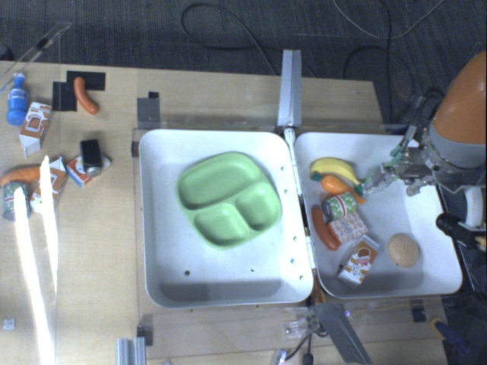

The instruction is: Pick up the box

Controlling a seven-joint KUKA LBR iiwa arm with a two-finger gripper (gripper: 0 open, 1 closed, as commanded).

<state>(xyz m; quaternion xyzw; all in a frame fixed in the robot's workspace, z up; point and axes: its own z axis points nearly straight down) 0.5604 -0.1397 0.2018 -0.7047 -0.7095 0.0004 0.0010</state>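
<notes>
The fingers [378, 178] sit in the upper middle of the right bin, a thin pale pair pointing left toward the banana, and whether they are spread or pressed together I cannot tell, they are too small and blurred at this slant. Nothing is visible between them, so call this the approach: the reach is on, the pick-up not yet made. Just left of them lies the banana [335, 167] with an orange carrot [335, 183] tucked under it, both close enough to be a nuisance. The box [358, 261] is lower down, near the bottom edge of the right bin [449, 280], a small carton with red and white print, tilted on the bin floor. My read is that the next move needs the fingers carried down the frame and slightly left, over the can, then lowered square onto the box's sides. That crowd is the trouble: a printed can [340, 204], a checked packet [350, 226] and a red sausage [325, 229] all lie between the fingers and the box, the packet almost touching it. A brown bun [404, 250] sits just right of the box, leaving a gap on that side. Behind the fingers, the grey wrist and the orange band of the arm [464, 112] fill the right edge. The left bin [152, 280] holds a green divided tray [228, 198], and on the tabletop [106, 226] at far left lie loose toys, a bottle and another sausage, well out of play.
</notes>
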